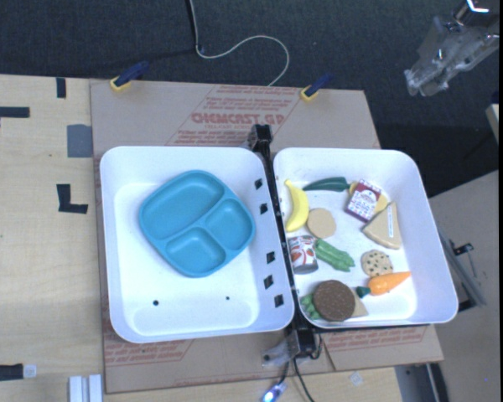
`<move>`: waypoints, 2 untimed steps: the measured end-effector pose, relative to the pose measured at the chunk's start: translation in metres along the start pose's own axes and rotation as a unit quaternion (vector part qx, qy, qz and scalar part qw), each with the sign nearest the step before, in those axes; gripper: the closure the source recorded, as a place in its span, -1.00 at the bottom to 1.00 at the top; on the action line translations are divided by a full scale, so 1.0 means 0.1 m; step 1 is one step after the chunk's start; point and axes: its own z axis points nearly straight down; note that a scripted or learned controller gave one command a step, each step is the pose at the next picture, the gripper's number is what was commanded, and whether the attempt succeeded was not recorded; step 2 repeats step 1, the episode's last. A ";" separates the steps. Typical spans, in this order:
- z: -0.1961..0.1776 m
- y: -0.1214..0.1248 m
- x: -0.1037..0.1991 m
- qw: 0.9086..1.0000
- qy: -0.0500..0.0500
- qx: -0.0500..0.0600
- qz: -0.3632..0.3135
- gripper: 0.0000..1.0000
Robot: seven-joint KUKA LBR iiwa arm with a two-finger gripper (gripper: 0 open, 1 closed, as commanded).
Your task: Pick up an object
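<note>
Tray [197, 222] in left bin [117, 182]; food toys right.

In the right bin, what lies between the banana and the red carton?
In the camera view, a round tan cracker and a dark green pepper lie between the banana and the red carton.

Desk [33, 249]: light wood top, marked with black tape pieces. A brown cardboard sheet [235, 115] is laid flat on it, held by two yellow-blue clamps [130, 75] at its far edge. Two white bins are set side by side, touching, on the cardboard: right bin [427, 224] well below the claw [440, 61], left bin [117, 224] far left of it.
</note>
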 end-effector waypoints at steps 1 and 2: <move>-0.10 0.00 0.00 1.000 0.000 0.000 0.000 1.00; -0.10 0.00 0.00 1.000 0.000 0.000 0.000 1.00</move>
